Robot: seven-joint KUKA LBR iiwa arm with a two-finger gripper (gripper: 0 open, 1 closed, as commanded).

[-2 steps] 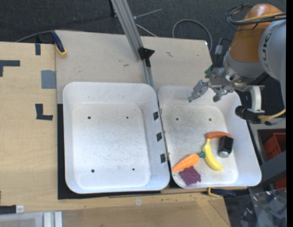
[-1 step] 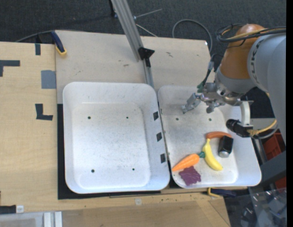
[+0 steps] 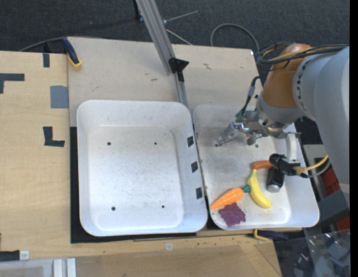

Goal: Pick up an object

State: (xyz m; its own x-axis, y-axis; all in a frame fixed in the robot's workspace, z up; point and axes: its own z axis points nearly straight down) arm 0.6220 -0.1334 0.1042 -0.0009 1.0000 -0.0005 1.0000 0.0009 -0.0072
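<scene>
The arm (image 3: 306,91) hangs over the right bin (image 3: 303,215), and the gripper (image 3: 225,137) looks spread and empty above bare floor. Nothing is lifted yet. Below and to its right lie the banana (image 3: 258,191), carrot (image 3: 227,198) and purple grapes (image 3: 232,214), all waiting.

From my feed I see the tabletop (image 3: 29,172) in pale wood, with grey and black tape marks (image 3: 58,97) stuck along its left part. A lighter board (image 3: 121,68) lies under the upper edge of the left bin (image 3: 86,172). A metal rail (image 3: 156,30) slants down from the top, ending beside that bin's far right corner. A yellow-and-blue clamp (image 3: 71,53) grips the board's far left corner. Dark carpet (image 3: 81,7) lies beyond, crossed by a thin cable (image 3: 234,30).
</scene>
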